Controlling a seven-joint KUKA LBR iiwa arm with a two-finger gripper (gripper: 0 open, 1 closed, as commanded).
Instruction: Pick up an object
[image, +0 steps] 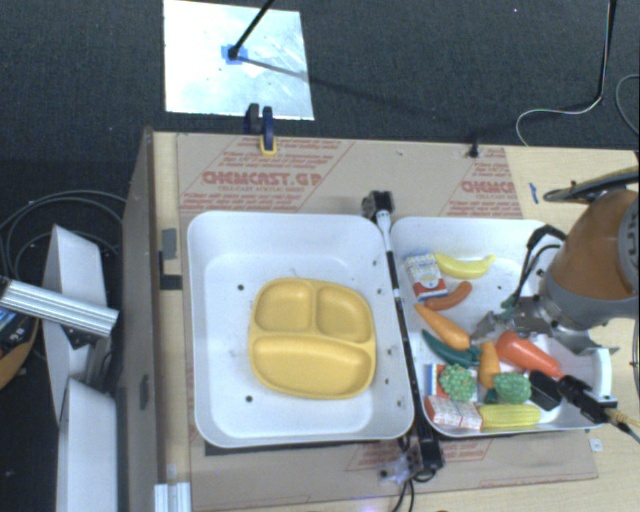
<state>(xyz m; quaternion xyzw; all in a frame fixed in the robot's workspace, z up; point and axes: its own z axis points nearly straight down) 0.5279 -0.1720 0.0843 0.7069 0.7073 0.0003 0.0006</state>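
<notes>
The right bin (408, 240) holds several toy foods. Among them are a yellow banana (465, 265), a red sausage (447, 297), an orange carrot (441, 325), a dark green pepper (449, 351), a broccoli head (458, 381) and a yellow corn cob (510, 416). My gripper (505, 325) hangs low over the right half of this bin, under the orange-banded wrist (592, 250). It sits just above a red-orange vegetable (527, 352) and a small orange piece (488, 365). Whether it touches either is unclear.
The left bin (225, 240) carries a yellow divided plate (312, 336). A white packet (422, 268) lies at the right bin's far left corner, and a red-and-white packet (441, 409) near its front. A green leafy piece (512, 387) lies beside the corn.
</notes>
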